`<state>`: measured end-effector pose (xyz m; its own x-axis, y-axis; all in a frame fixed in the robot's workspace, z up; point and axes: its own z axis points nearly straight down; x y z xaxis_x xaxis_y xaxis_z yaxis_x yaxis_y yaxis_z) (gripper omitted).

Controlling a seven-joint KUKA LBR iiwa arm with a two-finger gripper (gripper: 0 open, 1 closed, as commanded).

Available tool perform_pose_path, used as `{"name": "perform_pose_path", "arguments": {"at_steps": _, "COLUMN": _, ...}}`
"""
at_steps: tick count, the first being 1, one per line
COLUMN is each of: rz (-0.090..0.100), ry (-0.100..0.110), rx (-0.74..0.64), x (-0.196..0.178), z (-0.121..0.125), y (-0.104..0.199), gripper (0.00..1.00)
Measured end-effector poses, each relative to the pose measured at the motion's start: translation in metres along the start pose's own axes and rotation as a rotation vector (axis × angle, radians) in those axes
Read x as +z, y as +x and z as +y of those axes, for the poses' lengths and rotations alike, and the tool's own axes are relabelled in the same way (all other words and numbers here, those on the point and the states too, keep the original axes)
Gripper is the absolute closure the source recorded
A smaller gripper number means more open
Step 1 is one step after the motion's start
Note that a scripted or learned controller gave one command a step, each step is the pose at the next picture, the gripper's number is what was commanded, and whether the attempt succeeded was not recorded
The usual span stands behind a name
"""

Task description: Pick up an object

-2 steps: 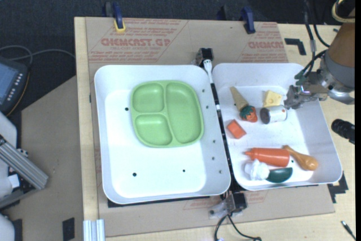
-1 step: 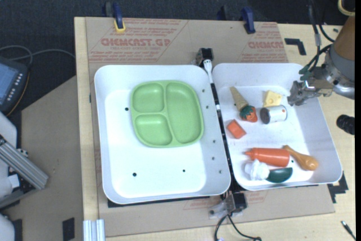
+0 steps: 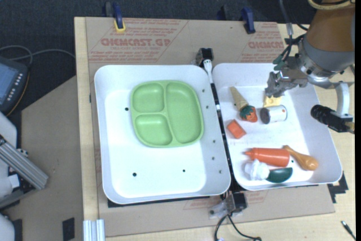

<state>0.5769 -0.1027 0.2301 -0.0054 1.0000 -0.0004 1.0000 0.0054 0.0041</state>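
Hovering over a small yellow block (image 3: 272, 101), the metal fingers (image 3: 274, 85); open or closed, can't tell

Two white bins sit side by side at mid-frame; the left bin (image 3: 113, 121) bears a green divided plate (image 3: 167, 113); the right bin (image 3: 321, 138) holds a cone (image 3: 240, 97), an orange block (image 3: 236, 129), a small can (image 3: 273, 114), an orange bottle (image 3: 267, 156) and a tan piece (image 3: 302, 158); the gripper (image 3: 274, 89) hangs at upper right, just above a yellow piece (image 3: 272, 101) beside the can.
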Motion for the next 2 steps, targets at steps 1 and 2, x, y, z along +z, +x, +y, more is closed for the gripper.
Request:
{"name": "perform_pose_path", "arguments": {"at_steps": 1, "rz": 0.0, "ry": 0.001, "rx": 0.003, "x": -0.003, "z": 0.02, "y": 0.032, "gripper": 1.0}}
{"name": "perform_pose_path", "arguments": {"at_steps": 2, "rz": -0.002, "ry": 0.001, "rx": 0.004, "x": 0.006, "z": 0.031, "y": 0.029, "gripper": 1.0}}
